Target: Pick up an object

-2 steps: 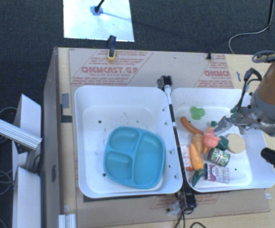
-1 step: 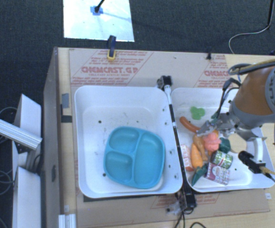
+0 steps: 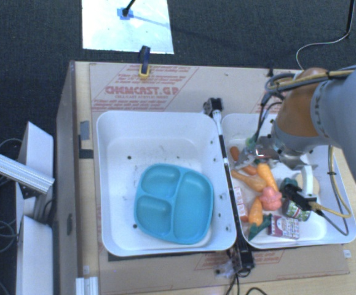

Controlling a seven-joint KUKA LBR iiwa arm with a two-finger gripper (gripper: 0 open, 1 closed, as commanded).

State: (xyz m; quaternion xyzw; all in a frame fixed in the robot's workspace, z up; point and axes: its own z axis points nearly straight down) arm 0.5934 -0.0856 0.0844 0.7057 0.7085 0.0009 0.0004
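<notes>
Dark carpeted floor (image 3: 30, 35) surrounds the surface (image 3: 159, 82), a brown board printed with red lettering. Landmark: the central divider (image 3: 225, 165) where the two white bins meet.

Left of the divider: left bin (image 3: 119, 140), smooth white plastic with rounded corners. It holds one blue sectioned plate (image 3: 173, 203), glossy, three compartments, lying flat toward the near rim. The bin floor behind the plate and to its far side is bare, so there is open room there.

Right of the divider: right bin (image 3: 334, 223), same shape, crowded. The objects are bunched just beside the divider and toward the near rim: orange carrot-shaped pieces (image 3: 256, 177), a knobbly pink toy (image 3: 270, 196), a small green piece (image 3: 257, 227), a flat red-and-white packet (image 3: 283, 226), a dark round can (image 3: 296, 209) and a pale curved piece (image 3: 308, 182). Many touch or overlap; little free floor between them.

The grey arm with its orange band (image 3: 297, 112) crosses the right bin's far half. The jaws (image 3: 251, 155) sit low, just right of the divider, at the far end of the carrot cluster. Cannot tell whether the jaws are wide, narrow or closed on anything; cables and wrist hide them.
</notes>
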